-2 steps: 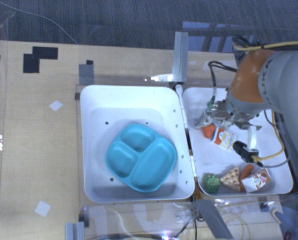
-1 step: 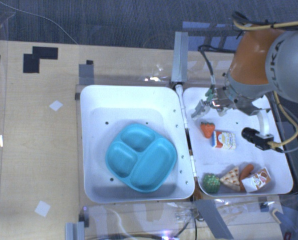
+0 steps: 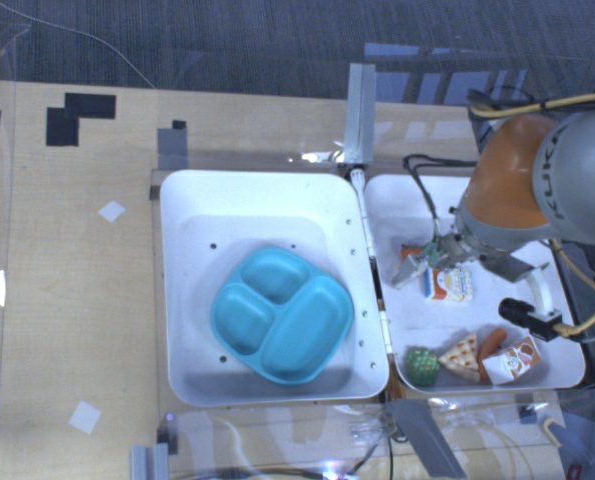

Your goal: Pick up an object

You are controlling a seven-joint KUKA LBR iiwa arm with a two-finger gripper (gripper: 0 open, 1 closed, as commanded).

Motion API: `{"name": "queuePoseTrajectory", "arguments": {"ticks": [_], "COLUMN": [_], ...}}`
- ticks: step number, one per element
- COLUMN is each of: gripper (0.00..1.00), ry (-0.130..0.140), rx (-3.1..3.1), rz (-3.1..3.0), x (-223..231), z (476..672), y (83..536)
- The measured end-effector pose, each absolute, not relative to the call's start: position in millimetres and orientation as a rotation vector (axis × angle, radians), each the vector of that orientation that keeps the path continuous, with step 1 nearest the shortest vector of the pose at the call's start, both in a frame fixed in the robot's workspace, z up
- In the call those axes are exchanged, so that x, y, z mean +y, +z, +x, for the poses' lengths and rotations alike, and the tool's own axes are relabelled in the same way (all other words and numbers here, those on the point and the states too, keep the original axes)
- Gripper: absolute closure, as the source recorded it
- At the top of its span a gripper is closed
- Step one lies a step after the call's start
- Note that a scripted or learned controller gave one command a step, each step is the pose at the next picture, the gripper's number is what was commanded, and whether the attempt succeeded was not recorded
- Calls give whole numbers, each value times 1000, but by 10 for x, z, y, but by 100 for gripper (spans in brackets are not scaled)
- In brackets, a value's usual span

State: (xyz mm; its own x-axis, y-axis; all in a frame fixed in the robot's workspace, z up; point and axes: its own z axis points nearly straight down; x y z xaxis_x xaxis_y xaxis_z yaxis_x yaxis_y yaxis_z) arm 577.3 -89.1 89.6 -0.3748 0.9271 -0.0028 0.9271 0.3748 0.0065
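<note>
On the far left we see bare wooden tabletop (image 3: pixel 67 268) with a few black patches near its upper edge and small pale squares scattered lower down, all well clear of the bins. Moving right, we come to the left bin (image 3: pixel 182 368), whose white floor shows open margins along its upper and left walls; a blue divided plate (image 3: pixel 282 315) lies in its lower middle, tilted, with its lower rim near the bin's bottom wall and its right rim close to the divider between the two bins. Past that divider we reach the right bin (image 3: pixel 397 203), where the upper left corner is open floor. Near the middle of this bin the tool (image 3: pixel 434 256) sits low over a small cluster: a red and grey piece (image 3: pixel 409 252) just to its left and a white packet with yellow print (image 3: pixel 455 284) just below and right of it. We cannot tell whether the tool is spread or closed, nor whether anything sits in it, since the wrist covers it. Along the bottom wall of the right bin lie a green lumpy item (image 3: pixel 422 366), a pizza-like wedge (image 3: pixel 461 356), an orange sausage-shaped piece (image 3: pixel 492 342) and a white and red carton (image 3: pixel 518 359), packed side by side and leaving little room there. The grey arm with its orange band (image 3: pixel 507 178) covers the bin's upper right corner and right wall.
</note>
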Motion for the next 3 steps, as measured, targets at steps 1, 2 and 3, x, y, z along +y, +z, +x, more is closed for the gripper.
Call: {"name": "queuePoseTrajectory", "arguments": {"ticks": [1, 2, 3], "gripper": [100, 100, 100], "ry": [12, 6, 5], "rx": [2592, 2447, 2330], "rz": [1747, 1963, 2102], "x": [-895, -543, -351], "z": [5804, 6013, 6001], "y": [1030, 1862, 1856]}}
